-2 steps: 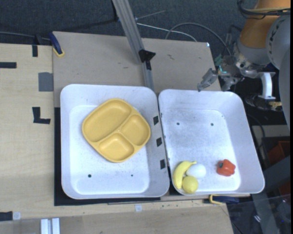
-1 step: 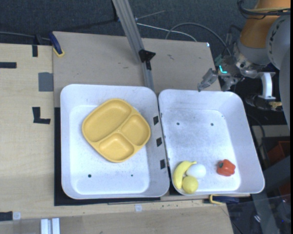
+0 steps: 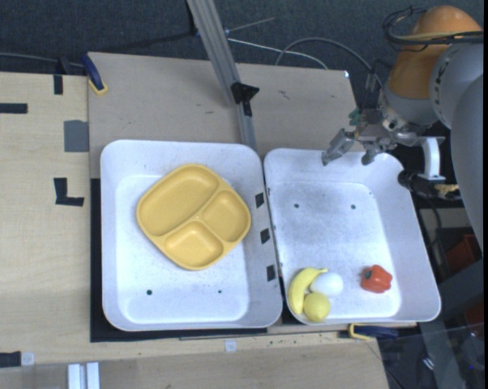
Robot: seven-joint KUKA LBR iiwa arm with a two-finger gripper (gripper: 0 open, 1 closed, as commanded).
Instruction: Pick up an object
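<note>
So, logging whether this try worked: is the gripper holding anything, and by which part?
Nothing is held. The gripper hangs open over the right bin's far edge, nothing between its fingers.

Grey arm (image 3: 463,71) entering from the right, orange band (image 3: 426,51) above the wrist. Gripper (image 3: 348,154) angled downward, fingers (image 3: 333,152) spread apart, nothing between them.

arm (image 3: 451,63) cropped at right edge

A pale wooden worktop (image 3: 171,104) marked with black tape (image 3: 66,191) sits on dark blue carpet (image 3: 106,10).
</note>
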